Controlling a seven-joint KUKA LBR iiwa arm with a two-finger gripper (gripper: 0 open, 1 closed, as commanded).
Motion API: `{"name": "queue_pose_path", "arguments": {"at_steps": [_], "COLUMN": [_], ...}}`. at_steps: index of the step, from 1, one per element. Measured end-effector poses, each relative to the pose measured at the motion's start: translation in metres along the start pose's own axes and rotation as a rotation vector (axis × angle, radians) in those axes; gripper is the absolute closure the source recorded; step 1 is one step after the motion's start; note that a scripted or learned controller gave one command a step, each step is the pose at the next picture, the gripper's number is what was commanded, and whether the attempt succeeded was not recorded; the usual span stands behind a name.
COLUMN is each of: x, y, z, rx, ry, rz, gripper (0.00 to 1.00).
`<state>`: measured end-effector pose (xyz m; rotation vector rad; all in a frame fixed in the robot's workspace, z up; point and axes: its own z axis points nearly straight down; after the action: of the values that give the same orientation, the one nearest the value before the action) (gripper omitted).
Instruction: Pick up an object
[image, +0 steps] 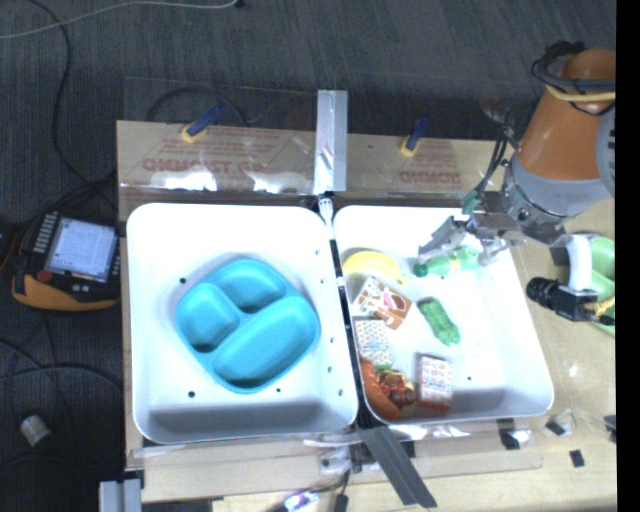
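Lowest in the frame, inside the right bin (520, 330), a small speckled packet (434, 380) lies beside a crumpled orange-red wrapper (385, 385). Above them sit a patterned packet (383, 300), a green pickle-shaped toy (438, 320) and a yellow object (372, 264) near the divider. The left bin (150, 330) holds a blue sectioned dish (247, 322).

The hand (462, 240) hangs over the upper right of the right bin with its two fingers spread apart, and nothing sits between them. Just beneath it lies a light green object (448, 263), the likeliest target, close to the bin's upper wall.

The main risk, as I judge it, is that wall: a finger coming down there could strike the rim or pin the object against it rather than straddle it. The object looks smooth and rounded, so an off-centre close could squirt it sideways. Neighbouring things are well apart, so grabbing two at once seems unlikely.
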<state>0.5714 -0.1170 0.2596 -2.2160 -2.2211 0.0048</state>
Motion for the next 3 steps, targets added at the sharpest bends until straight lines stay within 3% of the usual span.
{"name": "queue_pose_path", "arguments": {"at_steps": [1, 2, 3], "x": [-0.057, -0.053, -0.052], "y": [-0.019, 0.001, 0.002], "z": [0.099, 0.171, 0.163], "rx": [0.001, -0.015, -0.015], "ry": [0.0, -0.005, -0.002], "rz": [0.072, 0.02, 0.02], "gripper": [0.0, 0.0, 1.0]}}
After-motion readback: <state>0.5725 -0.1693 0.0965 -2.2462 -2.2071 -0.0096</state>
